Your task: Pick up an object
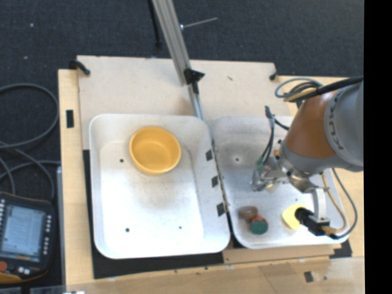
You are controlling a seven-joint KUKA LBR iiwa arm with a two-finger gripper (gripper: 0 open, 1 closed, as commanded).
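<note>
No writing can be read. Nearest, in the right bin (236, 133), lie a brown lump (247, 212), a green piece (258, 226) and a yellow object (292, 218). Above them the pincer (264, 182) hangs low; its spread cannot be told. Farther left, the left bin (110, 225) holds a yellow bowl (155, 150).

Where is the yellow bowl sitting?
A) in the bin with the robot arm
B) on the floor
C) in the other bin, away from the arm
C: the yellow bowl sits in the left bin, while the gripper hangs over the right bin.
</note>
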